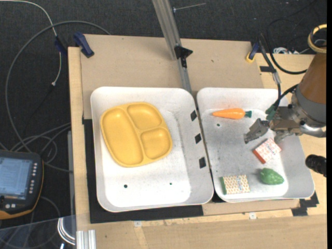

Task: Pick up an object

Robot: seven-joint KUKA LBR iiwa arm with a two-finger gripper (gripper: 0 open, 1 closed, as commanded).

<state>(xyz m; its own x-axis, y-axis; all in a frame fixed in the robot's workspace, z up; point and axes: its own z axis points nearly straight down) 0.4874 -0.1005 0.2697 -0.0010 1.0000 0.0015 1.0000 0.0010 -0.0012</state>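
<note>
Above the right bin (303, 188), the gripper (258, 132) hovers with fingers apart, holding nothing. A small red-and-white packet (267, 151) lies just beneath it, nearer the bin's front edge. The approach seems under way; next comes lowering onto the packet and closing.

blue clamp (83, 44), handheld screen (18, 183), cables (31, 14)

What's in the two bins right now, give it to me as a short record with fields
left bin: yellow plate
right bin: carrot, red-white box, green toy, patterned pack
gripper: over right bin, just above the red-white box, nothing seen between its fingers
arm: enters from the right
</note>
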